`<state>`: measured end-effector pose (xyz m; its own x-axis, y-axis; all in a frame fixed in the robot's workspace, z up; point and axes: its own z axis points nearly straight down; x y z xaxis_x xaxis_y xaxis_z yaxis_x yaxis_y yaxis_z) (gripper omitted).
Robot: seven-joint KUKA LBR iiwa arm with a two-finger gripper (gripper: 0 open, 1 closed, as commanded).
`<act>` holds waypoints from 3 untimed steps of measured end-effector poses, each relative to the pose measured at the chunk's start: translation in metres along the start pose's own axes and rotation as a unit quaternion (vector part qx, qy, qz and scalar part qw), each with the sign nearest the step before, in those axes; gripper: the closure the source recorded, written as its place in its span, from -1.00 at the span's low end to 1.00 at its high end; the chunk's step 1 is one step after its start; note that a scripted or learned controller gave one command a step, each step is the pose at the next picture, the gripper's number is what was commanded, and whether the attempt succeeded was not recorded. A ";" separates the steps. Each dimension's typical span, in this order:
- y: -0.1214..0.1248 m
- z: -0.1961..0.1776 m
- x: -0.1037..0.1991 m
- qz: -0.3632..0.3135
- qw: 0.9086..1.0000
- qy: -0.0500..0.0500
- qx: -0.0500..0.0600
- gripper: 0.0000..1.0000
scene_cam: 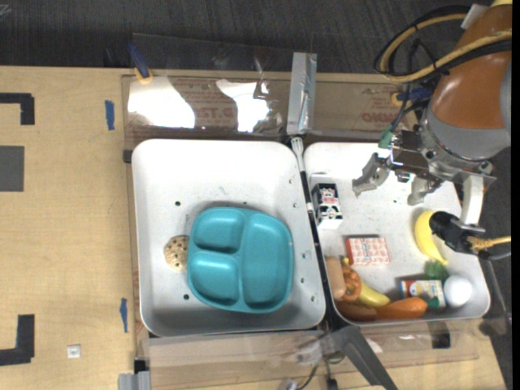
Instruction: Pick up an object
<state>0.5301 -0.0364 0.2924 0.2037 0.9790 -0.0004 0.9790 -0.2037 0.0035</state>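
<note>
The big landmark here is the teal plate [240, 257]. It has three sections and sits in the left bin [154, 169]. Just left of the teal plate, touching its edge, lies a small cookie [175, 252].

Right of the teal plate, past the wall between the bins, is the right bin [357, 157]. A small black and white box [327, 201] lies right by that wall. Further right of the plate is a flat red and white packet [367, 251]. Below that packet sits a pile of toy food, with an orange carrot [382, 308] in it. Far right of the plate is a yellow banana [426, 236], with a small bottle [435, 291] and its white cap below it. Any of these could be the thing to pick up.

The gripper [400, 177] hangs over the top part of the right bin, far right of the plate and higher up. Its fingers are spread apart and nothing is between them.

To do this step well, I think the arm should pick one thing that lies alone. The red and white packet looks good, since it has bare floor around it. The gripper should go straight down with one finger on each side, then squeeze. The pile is harder, because things there touch each other.
</note>
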 end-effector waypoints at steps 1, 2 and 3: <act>0.016 0.100 0.053 -0.124 0.992 0.000 0.005 -1.00; 0.017 0.088 0.053 -0.125 0.992 0.000 0.003 1.00; 0.017 0.089 0.053 -0.125 0.992 0.000 0.004 -1.00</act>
<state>0.5577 0.0122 0.2032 -0.0453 0.9990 -0.0005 0.9990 0.0453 -0.0047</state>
